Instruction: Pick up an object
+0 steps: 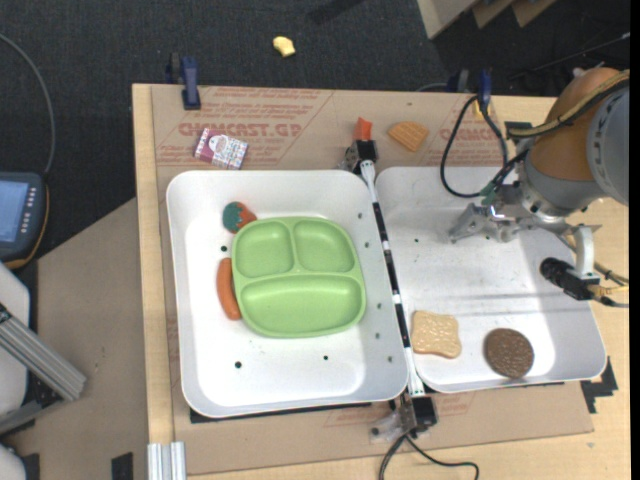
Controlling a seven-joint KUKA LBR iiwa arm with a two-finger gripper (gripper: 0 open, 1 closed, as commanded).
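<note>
Bench: cardboard-topped bench [290, 118], printed red lettering, bare strip along the near edge at the frame's bottom and along the top.
Left bin: shallow white plastic bin [200, 358] with rounded corners, left of centre; open floor along its lower and left sides.
Right bin: shallow white plastic bin [430, 208], touching the left bin along a shared middle edge; upper and central floor bare.
Arm: grey KUKA arm [585, 158] with orange band, entering from the right over the right bin's upper right.
Tray: green three-compartment plastic tray [297, 276], smooth, rounded, in the left bin's middle.
Gripper: two-finger metal gripper [480, 221] pointing left above the right bin's floor, fingers slightly spread, nothing between them.
Bread: tan toast-shaped slice [436, 334], lower left of the right bin, near the middle edge.
Cookie: brown round textured cookie [509, 352], right of the bread, apart from it, close to the bin's lower rim.
Carrot: orange elongated piece [227, 288], touching the tray's left edge.
Round toy: small green-and-red round toy [237, 216], at the tray's upper left corner.
</note>
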